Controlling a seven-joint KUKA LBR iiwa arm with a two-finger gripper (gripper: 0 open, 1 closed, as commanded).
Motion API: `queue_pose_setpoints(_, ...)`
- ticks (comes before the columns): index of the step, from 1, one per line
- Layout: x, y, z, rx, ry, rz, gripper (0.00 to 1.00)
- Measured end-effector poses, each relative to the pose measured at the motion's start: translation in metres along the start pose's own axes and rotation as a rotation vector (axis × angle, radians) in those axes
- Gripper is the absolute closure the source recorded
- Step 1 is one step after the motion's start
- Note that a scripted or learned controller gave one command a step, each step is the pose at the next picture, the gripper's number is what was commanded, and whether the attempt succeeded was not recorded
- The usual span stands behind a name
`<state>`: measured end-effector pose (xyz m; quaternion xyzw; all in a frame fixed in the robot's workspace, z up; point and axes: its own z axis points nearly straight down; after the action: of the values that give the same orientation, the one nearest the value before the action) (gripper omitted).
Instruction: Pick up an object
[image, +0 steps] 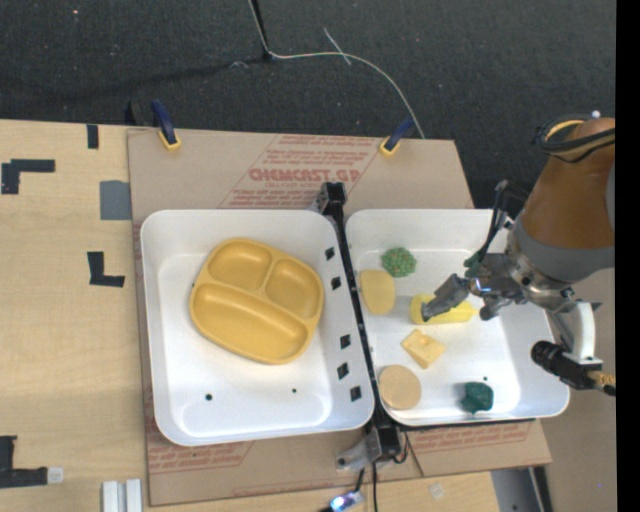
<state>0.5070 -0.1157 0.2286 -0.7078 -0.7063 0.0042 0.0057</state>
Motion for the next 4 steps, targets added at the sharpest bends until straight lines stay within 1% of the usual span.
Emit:
queue_pose_setpoints(1,0.000,0.002,-0.006,-0.012,-0.002,-0.004,0.00)
queue_pose_setpoints(2,-0.002,0.003,0.038,-0.008,-0.001,-0.002,0.00)
queue_pose_setpoints(3,0.008,0.005,0.088,-0.006,0.000,-0.003,0.00)
queue_pose_setpoints(4,0.008,0.008,0.137,-0.023,-0.006,-0.004,0.00)
